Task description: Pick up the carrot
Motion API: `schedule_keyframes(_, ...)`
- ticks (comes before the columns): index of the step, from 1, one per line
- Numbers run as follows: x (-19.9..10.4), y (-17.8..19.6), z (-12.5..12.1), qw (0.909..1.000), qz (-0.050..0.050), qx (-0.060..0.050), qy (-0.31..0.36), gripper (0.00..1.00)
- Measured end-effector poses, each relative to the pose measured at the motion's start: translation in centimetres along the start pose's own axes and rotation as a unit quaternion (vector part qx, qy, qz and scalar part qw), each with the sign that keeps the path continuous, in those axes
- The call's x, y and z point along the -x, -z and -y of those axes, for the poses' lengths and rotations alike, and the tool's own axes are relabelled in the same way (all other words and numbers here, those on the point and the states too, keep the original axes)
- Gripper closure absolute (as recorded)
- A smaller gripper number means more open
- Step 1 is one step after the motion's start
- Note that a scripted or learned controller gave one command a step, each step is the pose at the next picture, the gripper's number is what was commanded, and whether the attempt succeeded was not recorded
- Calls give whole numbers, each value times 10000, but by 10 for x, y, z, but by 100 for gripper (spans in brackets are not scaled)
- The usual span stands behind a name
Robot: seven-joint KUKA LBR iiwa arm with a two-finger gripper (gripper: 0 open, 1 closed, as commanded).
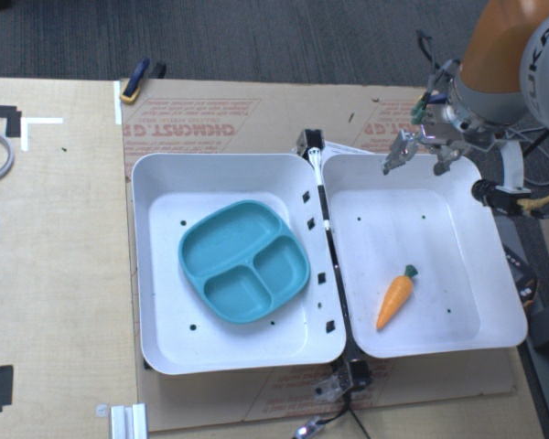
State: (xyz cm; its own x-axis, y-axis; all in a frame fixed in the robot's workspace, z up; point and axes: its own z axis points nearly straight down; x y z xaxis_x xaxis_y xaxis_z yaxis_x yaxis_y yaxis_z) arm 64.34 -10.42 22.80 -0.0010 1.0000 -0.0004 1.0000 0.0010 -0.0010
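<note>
An orange carrot with a small green top lies on the floor of the right bin, toward its near side, tip pointing to the lower left. My gripper hangs over the far rim of that bin, well above and behind the carrot. Its two fingers are spread apart with nothing between them.
The left bin holds a teal divided plate. A black clamp sits where the two bins meet at the back. A blue and yellow tool lies on the bench at the far left of the cardboard sheet.
</note>
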Motion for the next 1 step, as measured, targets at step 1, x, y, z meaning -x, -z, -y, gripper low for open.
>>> schedule_keyframes(1, -7, -79, 123, 10000, -2, -2, -15, 0)
